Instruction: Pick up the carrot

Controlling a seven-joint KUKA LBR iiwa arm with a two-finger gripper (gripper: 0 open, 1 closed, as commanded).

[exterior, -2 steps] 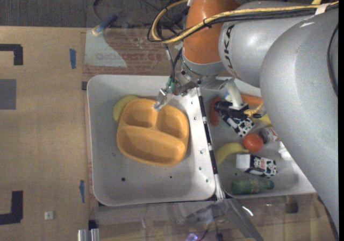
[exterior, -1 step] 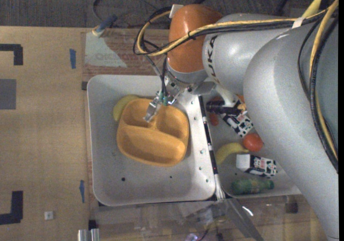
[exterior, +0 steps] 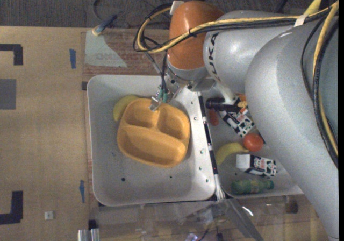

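While the gripper is hung over the yellow plate, the carrot, probably, is tucked view-right in the other bin. Grip state can't be told.

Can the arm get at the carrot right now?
Probably yes, though awkwardly. The gripper hangs over the yellow divided plate in the left bin; the carrot lies uncovered in the right bin, tight against its wall, a cow-patterned carton beside it.
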